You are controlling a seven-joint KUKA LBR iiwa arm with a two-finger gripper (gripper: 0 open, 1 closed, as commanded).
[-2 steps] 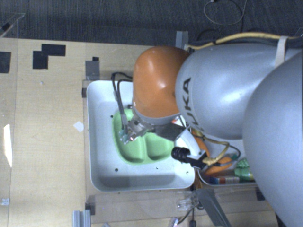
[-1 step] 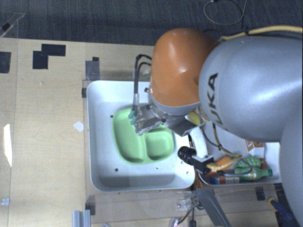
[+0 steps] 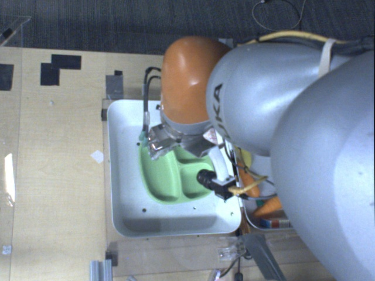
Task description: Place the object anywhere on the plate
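Arm hung over the green divided plate in the left bin; end effector state could not be told

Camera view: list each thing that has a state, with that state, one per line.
Green plate: lying flat in the left bin, partly hidden by the arm.
Left bin: upright on the bench, holding the plate.
Right bin: holding orange items, mostly hidden.
Arm: reaching over the plate.
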